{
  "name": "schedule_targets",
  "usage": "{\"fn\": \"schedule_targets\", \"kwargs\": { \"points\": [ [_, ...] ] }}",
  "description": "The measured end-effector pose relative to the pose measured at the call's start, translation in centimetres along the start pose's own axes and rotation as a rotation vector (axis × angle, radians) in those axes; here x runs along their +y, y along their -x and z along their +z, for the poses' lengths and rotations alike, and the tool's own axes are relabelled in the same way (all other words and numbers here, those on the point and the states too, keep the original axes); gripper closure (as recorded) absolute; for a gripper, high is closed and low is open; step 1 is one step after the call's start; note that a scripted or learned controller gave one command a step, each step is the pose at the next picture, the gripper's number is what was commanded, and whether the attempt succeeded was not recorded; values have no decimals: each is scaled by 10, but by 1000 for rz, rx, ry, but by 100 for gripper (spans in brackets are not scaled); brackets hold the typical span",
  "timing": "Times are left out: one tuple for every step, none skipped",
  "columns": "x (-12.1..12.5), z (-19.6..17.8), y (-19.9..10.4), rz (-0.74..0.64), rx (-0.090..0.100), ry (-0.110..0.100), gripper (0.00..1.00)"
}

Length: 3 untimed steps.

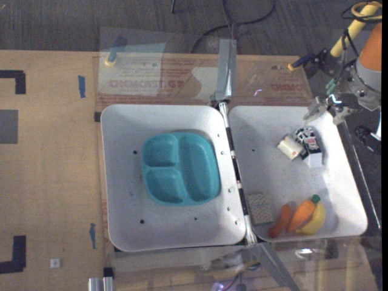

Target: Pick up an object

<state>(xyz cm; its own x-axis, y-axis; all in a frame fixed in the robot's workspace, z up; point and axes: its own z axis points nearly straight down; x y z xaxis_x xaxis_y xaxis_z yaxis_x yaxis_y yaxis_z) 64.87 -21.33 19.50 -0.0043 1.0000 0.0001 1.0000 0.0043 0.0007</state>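
On the bench, two shallow white bins sit side by side. Resting in the left bin (121,217) is a teal divided plate (180,168) with three compartments, near the middle. Lying in the right bin (345,180) are several things: a small cluster of white and dark blocks (301,144) sits toward its upper part, and at the lower edge an orange carrot (302,214) lies against a yellow banana (315,219), with a smaller reddish-orange piece (281,219) just beside them and a speckled grey pad (260,207) near the bins' shared wall. The carrot is tapered with a green top. The arm (371,59) comes in from the upper right, and its gripper (327,105) hangs over the right bin's upper right corner, apart from the blocks. Whether its pincer is apart or together, I cannot tell.
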Motion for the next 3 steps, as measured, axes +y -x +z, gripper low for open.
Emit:
{"fn": "schedule_targets", "kwargs": {
  "points": [
    [-6, 97, 3, -74, 3, 7, 0],
    [-5, 87, 5, -76, -3, 7, 100],
    [20, -3, -40, -49, -1, 1, 100]
  ]
}}
